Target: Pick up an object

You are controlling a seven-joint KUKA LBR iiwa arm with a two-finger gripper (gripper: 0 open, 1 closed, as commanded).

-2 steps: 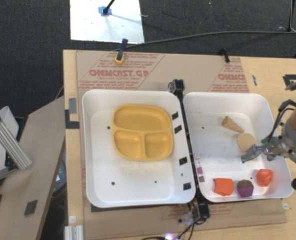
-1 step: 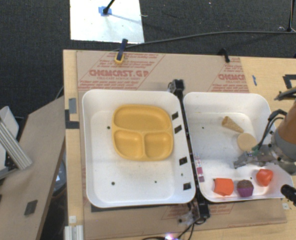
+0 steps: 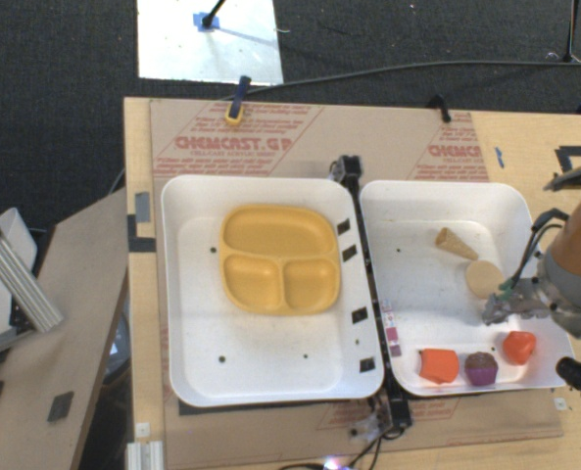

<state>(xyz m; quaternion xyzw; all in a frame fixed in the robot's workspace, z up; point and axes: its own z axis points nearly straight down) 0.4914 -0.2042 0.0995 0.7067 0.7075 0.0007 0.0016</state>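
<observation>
Bench bins point(image 3: 187, 292), yellow tray point(image 3: 278, 259) left, toys right, pincer point(image 3: 506, 306) state unclear

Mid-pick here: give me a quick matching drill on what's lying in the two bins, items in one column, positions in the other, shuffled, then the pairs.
Items:
1. yellow divided plate
2. tan wedge
3. orange block
4. purple piece

Positions:
A. right bin, near front edge, between the orange block and the red piece
B. left bin, about the middle
C. right bin, toward the back
D. right bin, front left area

Pairs: 1-B, 2-C, 3-D, 4-A
</observation>
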